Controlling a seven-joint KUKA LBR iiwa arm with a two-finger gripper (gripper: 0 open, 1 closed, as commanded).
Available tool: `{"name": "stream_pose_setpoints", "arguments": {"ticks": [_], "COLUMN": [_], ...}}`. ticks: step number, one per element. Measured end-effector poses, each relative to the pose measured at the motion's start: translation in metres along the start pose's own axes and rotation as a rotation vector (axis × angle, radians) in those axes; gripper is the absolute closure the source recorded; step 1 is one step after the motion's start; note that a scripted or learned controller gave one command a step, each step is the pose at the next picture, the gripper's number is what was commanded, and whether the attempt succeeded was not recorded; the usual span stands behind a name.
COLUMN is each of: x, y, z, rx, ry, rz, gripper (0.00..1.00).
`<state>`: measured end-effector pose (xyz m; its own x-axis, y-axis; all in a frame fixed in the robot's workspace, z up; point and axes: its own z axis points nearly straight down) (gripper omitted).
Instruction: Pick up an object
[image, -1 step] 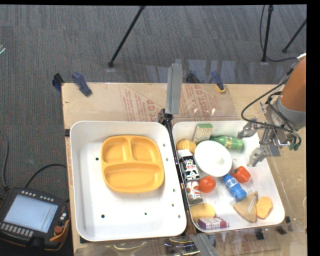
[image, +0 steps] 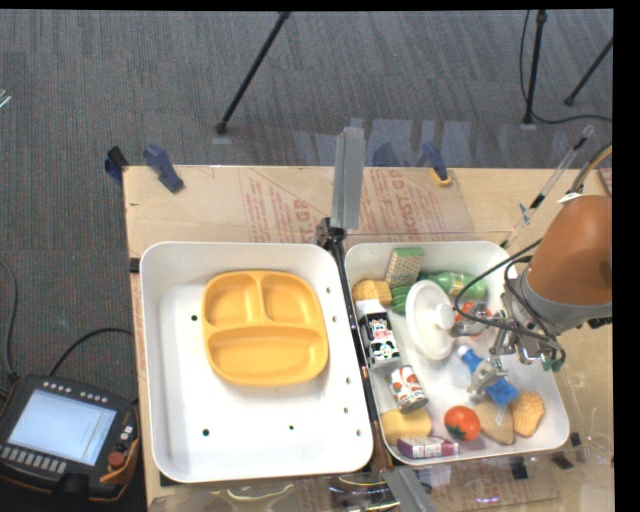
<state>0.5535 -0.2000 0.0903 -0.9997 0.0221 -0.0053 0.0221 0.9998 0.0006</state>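
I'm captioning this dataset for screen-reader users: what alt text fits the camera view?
A grey robot arm with an orange band reaches from the right, its gripper low over the right white bin, crowded with toy food: a tomato, a white plate, a small can. The left white bin holds a yellow divided tray.

Single fixed camera above bench (image: 250, 200), angled down, both bins (image: 160, 300) in frame, mid-distance.
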Motion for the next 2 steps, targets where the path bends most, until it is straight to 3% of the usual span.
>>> {"name": "stream_pose_setpoints", "arguments": {"ticks": [1, 2], "x": [-0.0037, -0.0026], "y": [0.0035, 0.0036], "z": [-0.0113, -0.0098], "rx": [0.001, 0.001], "ry": [-0.007, -0.003], "rz": [-0.007, -0.008], "gripper": [1.00, 0.00]}}
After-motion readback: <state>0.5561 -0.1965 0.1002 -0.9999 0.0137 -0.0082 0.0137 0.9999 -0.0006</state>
